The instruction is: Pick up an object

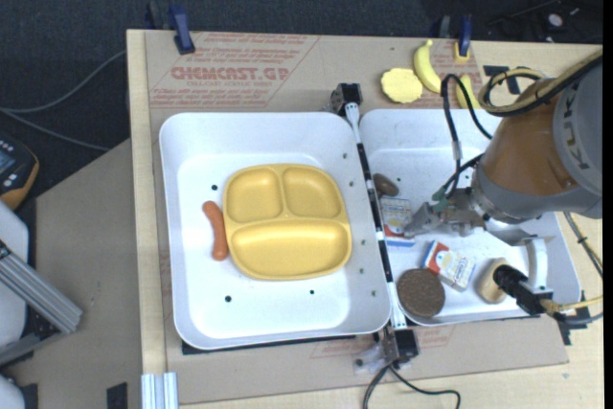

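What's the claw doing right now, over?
Claw low in right bin, at its left side, beside a small packet. Grip unclear. Brown round cookie and carton close by. Yellow tray and hot dog sit in left bin.

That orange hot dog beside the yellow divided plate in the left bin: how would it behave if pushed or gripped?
The hot dog looks round-sided and smooth, so it would probably roll sideways when nudged. Its slim shape suggests it is light. Lying against the yellow plate, it leaves fingers little room on that side.

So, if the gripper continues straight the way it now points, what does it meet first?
The gripper points toward the view's left, low in the right bin. First it would probably meet the small packet near the divider, though depth is unclear.
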